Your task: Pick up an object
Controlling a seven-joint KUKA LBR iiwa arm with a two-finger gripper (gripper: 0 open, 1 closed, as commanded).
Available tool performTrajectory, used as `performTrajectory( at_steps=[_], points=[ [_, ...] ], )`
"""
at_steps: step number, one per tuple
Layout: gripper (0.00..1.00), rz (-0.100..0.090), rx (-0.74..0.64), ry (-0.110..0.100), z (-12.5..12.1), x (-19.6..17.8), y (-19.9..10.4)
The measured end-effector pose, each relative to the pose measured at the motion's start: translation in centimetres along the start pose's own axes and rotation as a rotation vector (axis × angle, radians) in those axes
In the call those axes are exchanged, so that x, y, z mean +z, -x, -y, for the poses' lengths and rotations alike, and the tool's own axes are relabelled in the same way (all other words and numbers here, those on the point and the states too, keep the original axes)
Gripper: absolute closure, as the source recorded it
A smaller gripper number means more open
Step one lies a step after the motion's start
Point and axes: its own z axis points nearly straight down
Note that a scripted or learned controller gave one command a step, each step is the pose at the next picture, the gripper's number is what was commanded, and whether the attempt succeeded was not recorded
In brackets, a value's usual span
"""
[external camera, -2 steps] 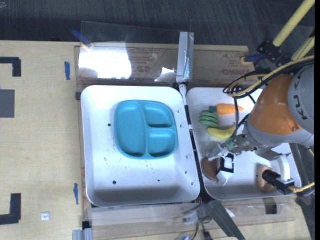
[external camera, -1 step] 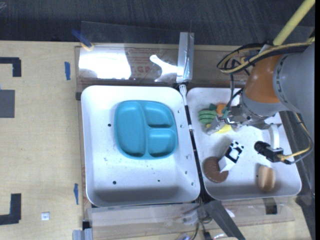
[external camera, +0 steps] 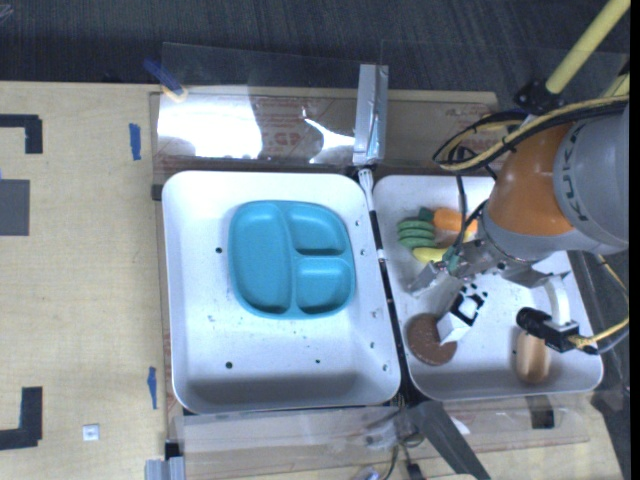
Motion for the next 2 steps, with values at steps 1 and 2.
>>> performTrajectory(
  at_steps=[1, 2],
  points=[
    [0.0, -0.001, 0.01, -0.001, 5.5, -0.1, -0.3],
    [0.0, 0.001, 0.038, -0.001, -0.3, -4.3, 4.2]
  ],
)
